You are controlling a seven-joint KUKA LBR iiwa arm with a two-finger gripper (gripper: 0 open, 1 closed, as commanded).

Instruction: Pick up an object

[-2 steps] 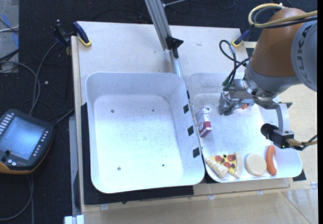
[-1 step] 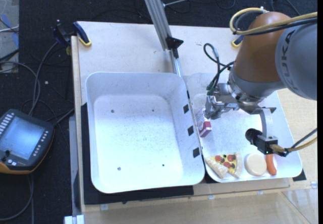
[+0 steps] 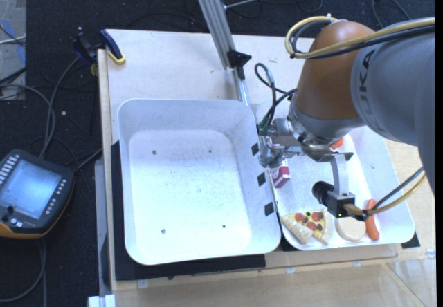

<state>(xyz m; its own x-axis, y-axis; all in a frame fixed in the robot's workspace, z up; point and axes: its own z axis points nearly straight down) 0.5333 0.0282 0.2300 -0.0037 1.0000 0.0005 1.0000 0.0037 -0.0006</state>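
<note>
My gripper (image 3: 275,155) hangs over the left side of the right bin (image 3: 387,160), close to the wall it shares with the left bin. Directly below it, a small red and white carton (image 3: 281,175) shows at the gripper's lower end; whether the two touch is unclear. Near the front of the right bin lie a toy pizza slice (image 3: 306,225), a round cream piece (image 3: 351,229) and an orange stick-shaped piece (image 3: 373,227). The arm's wide grey and orange wrist hides much of that bin's back half.
The left bin (image 3: 138,160) is a broad white tray to the gripper's left. A slanted metal pole (image 3: 216,15) rises behind the bins. A teach pendant (image 3: 28,191) lies on the floor at far left.
</note>
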